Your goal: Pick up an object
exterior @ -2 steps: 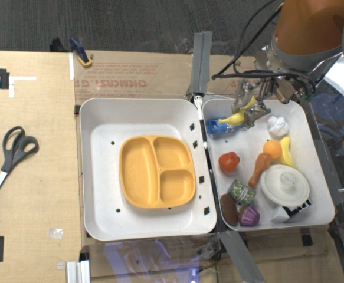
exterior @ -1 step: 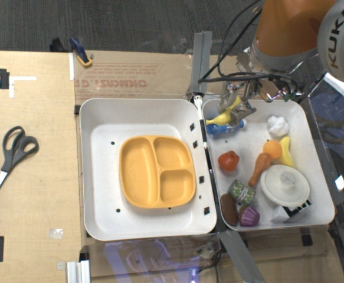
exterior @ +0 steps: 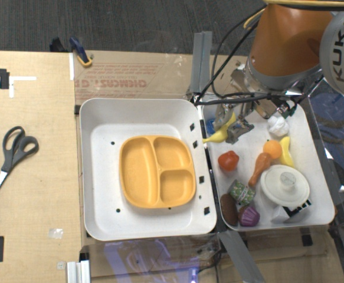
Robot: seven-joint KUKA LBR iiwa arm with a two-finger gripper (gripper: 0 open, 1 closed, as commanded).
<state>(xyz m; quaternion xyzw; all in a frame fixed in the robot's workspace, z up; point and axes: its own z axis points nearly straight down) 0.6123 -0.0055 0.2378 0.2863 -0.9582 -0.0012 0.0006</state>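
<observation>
Hung low over the far end of the right bin (exterior: 313, 214), gripper (exterior: 241, 124) right beside the toy banana (exterior: 221, 133) near the bin's left wall; could not tell jaw state from this angle. Looked light, stiff, smooth and probably slippery on the curve, so best pinched across the thicker middle.

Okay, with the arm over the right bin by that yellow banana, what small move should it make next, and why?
Probably a short descent straight down, then close. The gripper sits at the far left corner of the right white bin, right at the yellow toy banana, but the view does not show the banana between its fingers, so no grasp is confirmed yet.
</observation>
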